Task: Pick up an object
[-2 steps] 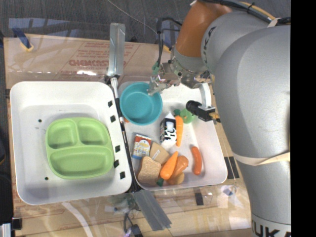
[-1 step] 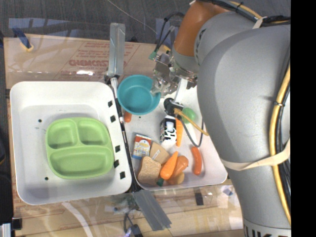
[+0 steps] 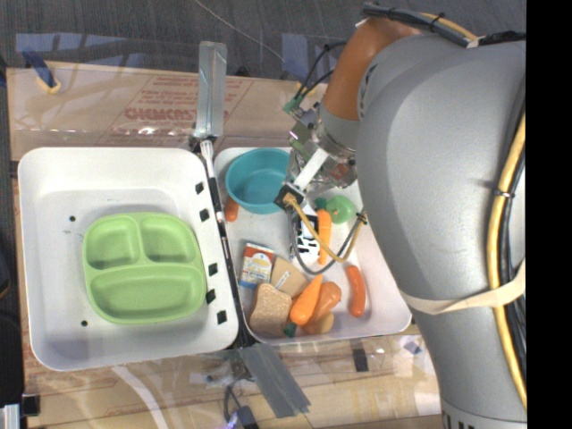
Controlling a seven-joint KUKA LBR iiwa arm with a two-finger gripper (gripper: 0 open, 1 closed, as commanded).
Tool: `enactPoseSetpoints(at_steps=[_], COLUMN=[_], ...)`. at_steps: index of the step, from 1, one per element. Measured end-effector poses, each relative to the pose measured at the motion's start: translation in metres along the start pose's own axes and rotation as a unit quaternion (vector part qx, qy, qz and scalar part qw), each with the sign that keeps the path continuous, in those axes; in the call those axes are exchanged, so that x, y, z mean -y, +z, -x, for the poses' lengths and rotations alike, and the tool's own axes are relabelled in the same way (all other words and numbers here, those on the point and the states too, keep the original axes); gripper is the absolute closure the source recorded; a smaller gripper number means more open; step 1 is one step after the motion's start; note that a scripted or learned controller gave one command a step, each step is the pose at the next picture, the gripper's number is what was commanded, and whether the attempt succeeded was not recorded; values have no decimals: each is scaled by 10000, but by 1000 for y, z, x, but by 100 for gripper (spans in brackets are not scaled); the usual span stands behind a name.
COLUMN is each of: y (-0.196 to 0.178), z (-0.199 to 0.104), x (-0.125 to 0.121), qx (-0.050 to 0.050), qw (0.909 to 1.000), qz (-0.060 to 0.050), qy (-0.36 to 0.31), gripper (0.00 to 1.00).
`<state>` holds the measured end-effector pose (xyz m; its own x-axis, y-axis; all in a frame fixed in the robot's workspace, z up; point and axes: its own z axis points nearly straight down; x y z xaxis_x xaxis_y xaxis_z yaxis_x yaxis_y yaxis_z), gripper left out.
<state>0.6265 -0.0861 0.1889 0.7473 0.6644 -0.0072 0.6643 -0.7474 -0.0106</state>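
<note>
White right bin [image 3: 386,315] is crowded: my claw [image 3: 299,197] hovers by the blue bowl [image 3: 259,180], above the carrots [image 3: 308,300]. I cannot tell its opening. Left bin [image 3: 54,186] has free room around the green tray [image 3: 143,266].

The left bin [image 3: 36,239] has open floor all round the green tray [image 3: 141,268] at its middle. The right bin [image 3: 380,315] is crowded: blue bowl [image 3: 259,181] at 11 o'clock, bread [image 3: 271,309], carrot [image 3: 307,300] and sausage [image 3: 356,290] packed toward 6. The arm [image 3: 438,168] overhangs its 3 o'clock side.
</note>
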Motion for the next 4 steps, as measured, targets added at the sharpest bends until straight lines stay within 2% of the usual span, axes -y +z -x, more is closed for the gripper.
enactPoseSetpoints(at_steps=[1, 2, 3, 4], y=[-1, -45, 1, -41], z=[-33, -33, 21, 22], x=[50, 46, 91, 142], qx=[1, -23, 0, -41], qw=[9826, 9915, 9660, 9667], qz=[-2, 26, 11, 20], qy=[1860, 1298, 2585, 2557], gripper=[100, 100, 100, 100])
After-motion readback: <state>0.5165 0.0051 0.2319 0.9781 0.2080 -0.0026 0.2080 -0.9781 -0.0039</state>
